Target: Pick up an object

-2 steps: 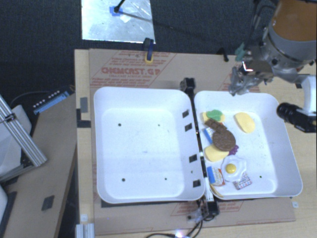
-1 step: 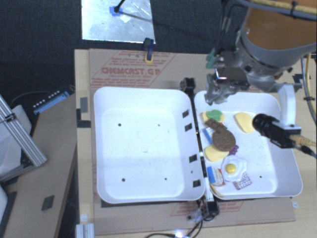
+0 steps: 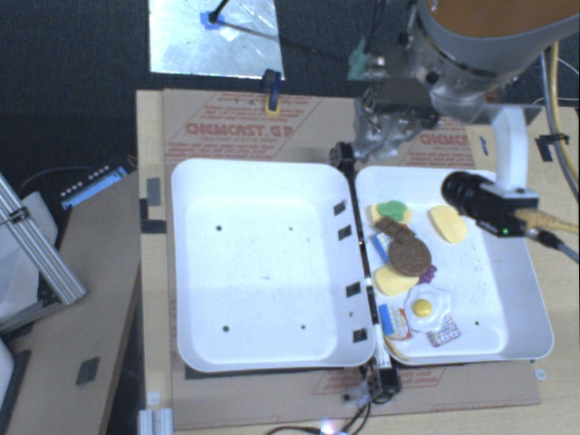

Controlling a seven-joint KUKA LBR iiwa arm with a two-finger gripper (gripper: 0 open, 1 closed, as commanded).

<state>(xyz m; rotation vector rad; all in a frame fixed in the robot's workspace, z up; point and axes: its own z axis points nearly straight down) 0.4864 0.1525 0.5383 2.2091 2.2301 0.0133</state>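
Left bin [image 3: 263, 270]: white, shallow, bare floor with a few small dark dots. It sits on a cardboard sheet [image 3: 236, 127] laid on the counter [image 3: 100, 243]. A foil-like square [image 3: 216, 24] lies at 12 o'clock from it.

Right bin [image 3: 507, 324]: all the objects crowd its 9 o'clock side. From the top down: a green piece on yellow [image 3: 391, 211], a brown paddle-shaped piece [image 3: 404, 248], a pale yellow slab [image 3: 395, 281], a toy fried egg [image 3: 425, 308], a small blue item [image 3: 388, 318] and a printed packet [image 3: 444, 335]. A yellow oval [image 3: 448, 224] lies apart, at 3 o'clock of the green piece.

Gripper [image 3: 385, 139]: above the bins' far edge, at 12 o'clock from the pile, high and blurred. Whether the fingers are wide or narrow cannot be told; nothing is seen between them.

Progress, as judged: nothing lifted yet. Descent, closing and lift all remain.

Likely candidate, the brown piece: lies flat, long axis running 10 to 4 o'clock, narrow handle toward 10, round head toward 4, touching the yellow slab.
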